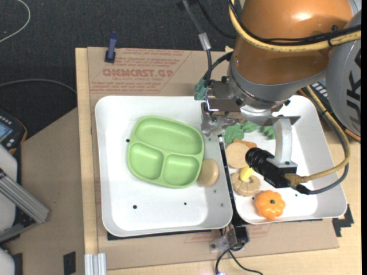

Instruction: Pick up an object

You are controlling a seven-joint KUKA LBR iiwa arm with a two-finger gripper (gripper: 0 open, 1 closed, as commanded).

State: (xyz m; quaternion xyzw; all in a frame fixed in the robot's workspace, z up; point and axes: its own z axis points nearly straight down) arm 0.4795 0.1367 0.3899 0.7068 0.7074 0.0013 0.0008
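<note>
**Kid:** Where are you right now?

**Me:** In the camera view, my gripper (248, 132) hangs over the right bin (321, 208), near its far edge. My big arm (287, 33) hides it from above, so I cannot tell if it is wide or narrow.

**Kid:** What can you pick up?

**Me:** The right bin has a little orange pumpkin (269, 204) by its near edge. Just past it sit a tan round piece (235, 153), a yellow bit (246, 173) and some green leafy stuff (235, 133). The left bin (114, 199) has a green plate (165, 151) with three parts, and a tan ball (209, 172) touching its right side.

**Kid:** Which one is easy?

**Me:** I think the pumpkin. It looks light, small and maybe a bit slippery. I would pinch it across its round middle.

**Kid:** Is there room?

**Me:** Some. The bin's near wall is close behind it, and the tan pile sits just beside it. The plate looks stiff, wide and flat, so it is hard to grab.
</note>
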